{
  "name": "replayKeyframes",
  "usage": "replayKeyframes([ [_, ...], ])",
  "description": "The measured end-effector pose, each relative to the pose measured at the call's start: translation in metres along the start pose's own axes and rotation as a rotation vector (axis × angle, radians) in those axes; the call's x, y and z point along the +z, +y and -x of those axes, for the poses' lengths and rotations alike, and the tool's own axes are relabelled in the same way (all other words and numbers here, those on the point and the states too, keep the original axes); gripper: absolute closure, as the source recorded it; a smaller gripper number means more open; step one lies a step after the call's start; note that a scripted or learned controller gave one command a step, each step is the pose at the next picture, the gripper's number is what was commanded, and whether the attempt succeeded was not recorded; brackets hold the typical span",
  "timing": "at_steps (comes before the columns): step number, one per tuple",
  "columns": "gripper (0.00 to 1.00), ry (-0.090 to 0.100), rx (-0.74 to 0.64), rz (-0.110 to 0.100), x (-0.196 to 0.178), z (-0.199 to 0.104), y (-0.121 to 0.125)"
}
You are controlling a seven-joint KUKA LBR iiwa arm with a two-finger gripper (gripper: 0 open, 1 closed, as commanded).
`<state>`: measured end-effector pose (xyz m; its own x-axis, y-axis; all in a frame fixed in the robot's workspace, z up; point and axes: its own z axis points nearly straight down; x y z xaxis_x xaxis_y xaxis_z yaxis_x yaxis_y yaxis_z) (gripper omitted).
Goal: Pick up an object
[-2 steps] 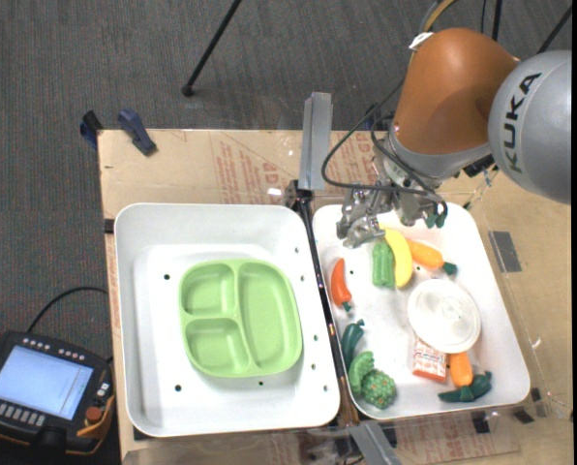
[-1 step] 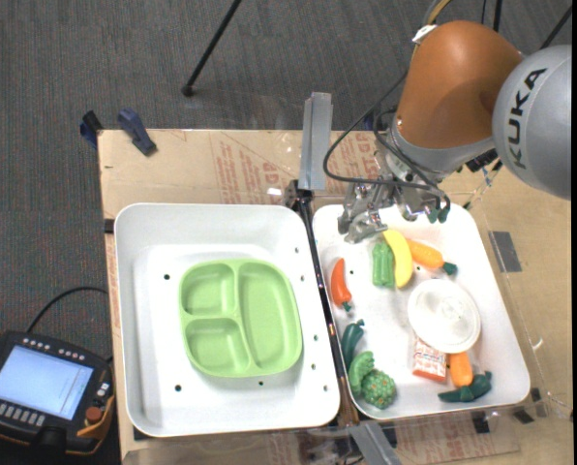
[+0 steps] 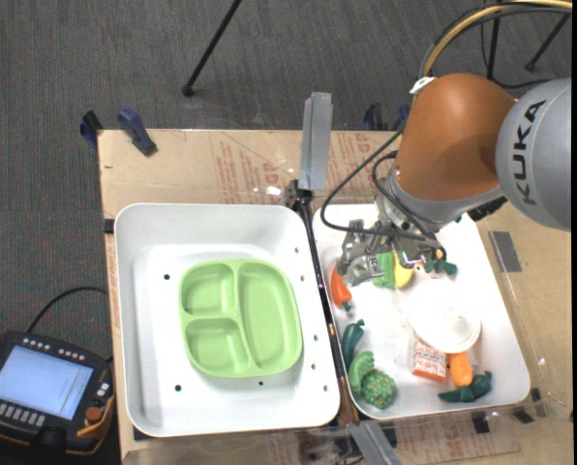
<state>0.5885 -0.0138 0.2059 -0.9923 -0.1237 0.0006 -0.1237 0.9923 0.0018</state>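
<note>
Bench: brown board point(image 3: 221, 168) on grey carpet carried two white bins side by side.
Pincer: the gripper point(image 3: 378, 260) hung low in the right bin point(image 3: 497, 303); whether it was apart or together could not be told.
Objects: yellow piece point(image 3: 404, 276) just beside the pincer; white lid point(image 3: 445, 325) and broccoli point(image 3: 378, 386) nearer the camera.
Left bin point(image 3: 143, 260): held a green divided plate point(image 3: 240, 318), well apart from the pincer.

Glossy white plastic bins point(image 3: 138, 260), matt green plastic tray point(image 3: 240, 318), cardboard bench point(image 3: 221, 163)
</note>
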Motion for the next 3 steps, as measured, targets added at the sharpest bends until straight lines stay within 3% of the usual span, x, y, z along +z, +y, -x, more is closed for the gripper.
replayKeyframes([
  [1, 1.00, -0.003, 0.150, -0.001, -0.027, 0.006, -0.058],
  [2, 1.00, 0.003, 0.129, 0.001, 0.022, 0.047, -0.028],
  [3, 1.00, -0.017, 0.123, -0.004, -0.086, 0.029, -0.067],
])
